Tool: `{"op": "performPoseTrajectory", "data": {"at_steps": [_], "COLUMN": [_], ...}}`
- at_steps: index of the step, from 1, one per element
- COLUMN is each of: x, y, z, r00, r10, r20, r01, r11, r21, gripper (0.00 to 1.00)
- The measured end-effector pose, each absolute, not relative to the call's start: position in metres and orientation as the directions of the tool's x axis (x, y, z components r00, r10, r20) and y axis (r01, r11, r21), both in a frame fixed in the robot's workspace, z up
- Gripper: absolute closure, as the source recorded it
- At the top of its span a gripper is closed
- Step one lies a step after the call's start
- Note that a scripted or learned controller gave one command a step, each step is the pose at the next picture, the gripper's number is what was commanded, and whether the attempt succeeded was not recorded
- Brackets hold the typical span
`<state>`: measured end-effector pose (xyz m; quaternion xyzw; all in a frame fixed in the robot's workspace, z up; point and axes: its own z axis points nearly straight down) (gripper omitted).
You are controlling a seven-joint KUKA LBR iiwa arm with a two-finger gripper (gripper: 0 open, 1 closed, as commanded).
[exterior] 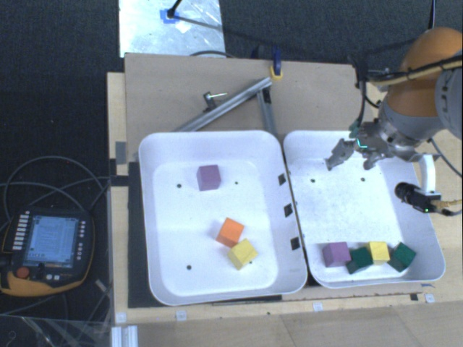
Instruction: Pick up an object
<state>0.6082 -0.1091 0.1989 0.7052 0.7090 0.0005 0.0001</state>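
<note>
At upper right of the frame, the gripper [354,153] hangs over the upper part of the right bin [362,201]; its two fingers are spread apart with nothing between them. Candidate objects lie well below it along that bin's lower edge: a purple cube [336,253], a dark green block [358,259], a yellow cube [379,251] and a second green block [403,255], packed in a row and apparently touching one another. The left bin [166,266] bears a purple block [208,177] toward its upper middle, and an orange cube [231,231] just beside a yellow block [243,253] lower down. All appear to be small, rigid blocks, probably light and not fragile; flat opposite faces should offer the surest hold. The purple cube at the row's left end looks most accessible, its left face being free; crowded neighbours may be nudged, and the nearby bin wall limits finger clearance.
</note>
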Motion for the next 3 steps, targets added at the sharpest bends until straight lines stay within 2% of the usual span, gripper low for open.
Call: {"op": "performPoseTrajectory", "data": {"at_steps": [1, 3], "x": [0.608, 0.606], "y": [-0.109, -0.119], "z": [0.199, 0.091], "r00": [-0.004, -0.003], "r10": [1.000, 1.000], "r20": [0.001, 0.000], "r01": [1.000, 1.000], "r11": [0.004, 0.003], "r21": [0.001, -0.004], "gripper": [0.00, 0.00]}}
